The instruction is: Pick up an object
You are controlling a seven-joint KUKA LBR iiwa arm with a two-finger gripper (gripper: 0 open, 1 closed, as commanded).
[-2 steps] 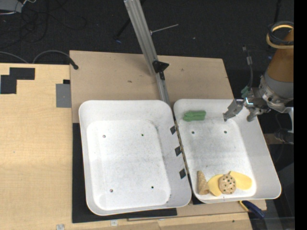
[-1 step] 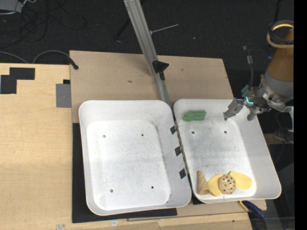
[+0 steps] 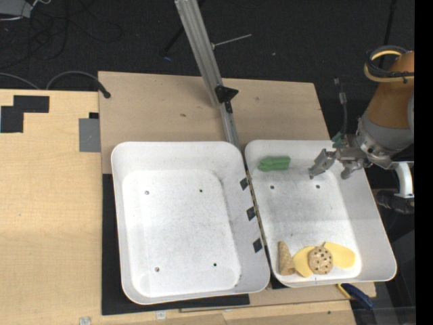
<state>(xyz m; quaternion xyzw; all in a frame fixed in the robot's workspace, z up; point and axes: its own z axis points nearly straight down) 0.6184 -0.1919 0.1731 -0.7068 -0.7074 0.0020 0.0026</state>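
Two bins sit side by side on the surface (image 3: 169, 107). In the right bin (image 3: 365, 229), a block (image 3: 274, 163) lies at the far left and a cookie (image 3: 320, 259) near, beside a cone (image 3: 285, 258). The tool (image 3: 333, 166) hangs over its far right.

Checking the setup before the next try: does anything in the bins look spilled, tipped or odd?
Nothing stands out. In the right bin, the green object lies near the far edge, and the cookie and cone-shaped piece sit clustered at the near edge. The gripper hovers above the far side.
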